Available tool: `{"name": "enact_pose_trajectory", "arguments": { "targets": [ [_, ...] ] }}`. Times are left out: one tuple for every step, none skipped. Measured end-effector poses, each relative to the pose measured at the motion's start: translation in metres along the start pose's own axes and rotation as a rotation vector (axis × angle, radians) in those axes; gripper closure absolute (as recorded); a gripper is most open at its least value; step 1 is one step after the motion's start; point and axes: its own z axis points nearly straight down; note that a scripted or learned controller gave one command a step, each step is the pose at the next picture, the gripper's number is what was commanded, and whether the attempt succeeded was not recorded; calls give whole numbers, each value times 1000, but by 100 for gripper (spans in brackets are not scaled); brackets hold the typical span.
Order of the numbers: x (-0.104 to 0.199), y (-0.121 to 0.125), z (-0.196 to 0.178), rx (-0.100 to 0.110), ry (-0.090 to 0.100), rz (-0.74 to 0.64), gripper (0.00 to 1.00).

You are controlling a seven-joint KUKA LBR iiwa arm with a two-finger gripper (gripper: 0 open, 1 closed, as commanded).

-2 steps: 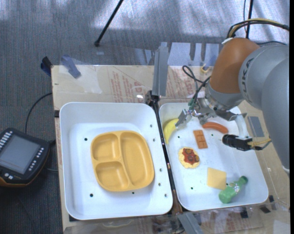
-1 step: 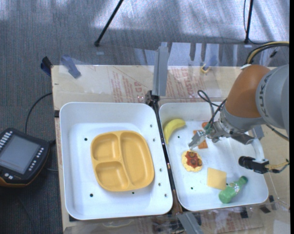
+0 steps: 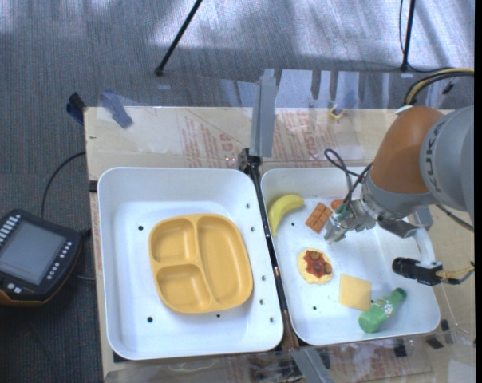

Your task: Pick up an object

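Note:
The right bin [image 3: 401, 325] holds a yellow banana [image 3: 282, 208], an orange waffle-like piece [image 3: 318, 216], a small pizza [image 3: 314, 266], a yellow cheese slice [image 3: 355, 292] and a green bottle [image 3: 380, 310]. My gripper [image 3: 337, 228] hangs low over the bin, just right of the orange piece and above the pizza. A small orange bit [image 3: 337, 204] peeks out beside the gripper. Nothing is visibly held.
The left bin [image 3: 121, 214] bears a yellow divided tray [image 3: 199, 262]. A metal post [image 3: 262, 126] stands at the back between the bins. A teach pendant [image 3: 25, 254] lies on the floor at the left. A black fitting [image 3: 412, 268] sits at the right bin's edge.

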Motion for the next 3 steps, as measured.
{"name": "enact_pose_trajectory", "arguments": {
  "targets": [
    [63, 65, -96, -12, -4, 334, 100],
    [62, 62, -93, -5, -5, 336, 0],
    [9, 36, -27, 7, -4, 394, 0]
  ]
}}
